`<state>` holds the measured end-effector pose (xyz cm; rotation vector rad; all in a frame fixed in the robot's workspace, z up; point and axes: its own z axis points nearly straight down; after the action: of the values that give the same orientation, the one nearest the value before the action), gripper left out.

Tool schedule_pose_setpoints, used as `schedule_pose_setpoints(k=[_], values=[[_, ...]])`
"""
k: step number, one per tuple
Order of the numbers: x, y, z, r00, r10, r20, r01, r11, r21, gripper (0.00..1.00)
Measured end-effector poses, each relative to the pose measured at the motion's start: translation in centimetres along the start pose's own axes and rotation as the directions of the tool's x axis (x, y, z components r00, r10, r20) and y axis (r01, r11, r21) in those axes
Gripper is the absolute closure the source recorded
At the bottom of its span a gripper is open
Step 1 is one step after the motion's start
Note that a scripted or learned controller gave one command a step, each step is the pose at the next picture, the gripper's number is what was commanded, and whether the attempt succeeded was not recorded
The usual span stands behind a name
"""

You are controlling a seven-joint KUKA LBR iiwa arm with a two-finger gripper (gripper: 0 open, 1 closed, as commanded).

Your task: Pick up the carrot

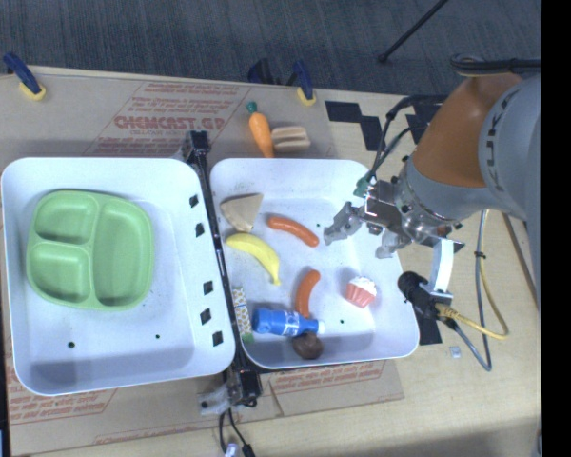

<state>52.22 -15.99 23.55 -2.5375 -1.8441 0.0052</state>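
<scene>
The carrot (260, 131), orange with a green top, lies on the cardboard just behind the right bin's (400, 336) far rim, outside both bins. My gripper (364, 236) hangs over the right side of the right bin, well to the right of the carrot and nearer the front. Its fingers are spread open with nothing between them. A red sausage (293, 229) lies just left of the gripper and a cupcake (361, 291) lies just in front of it.
A bread piece (290, 139) sits right beside the carrot. The right bin also holds a sandwich wedge (241, 210), a banana (255, 253), a second sausage (307, 291), a blue bottle (284, 324) and a brown ball (308, 347). A green divided plate (90, 248) sits in the left bin.
</scene>
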Motion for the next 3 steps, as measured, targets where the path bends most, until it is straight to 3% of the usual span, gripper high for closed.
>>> schedule_pose_setpoints(k=[1,2,3], values=[[2.7,-0.3,-4.1,0.858,0.514,-0.001,-0.514,0.858,-0.001,0.00],[-0.9,-4.6,-8.7,0.916,0.402,-0.001,-0.402,0.916,-0.002,0.00],[0.0,-4.9,-2.1,0.699,0.715,-0.001,-0.715,0.699,0.002,0.00]])
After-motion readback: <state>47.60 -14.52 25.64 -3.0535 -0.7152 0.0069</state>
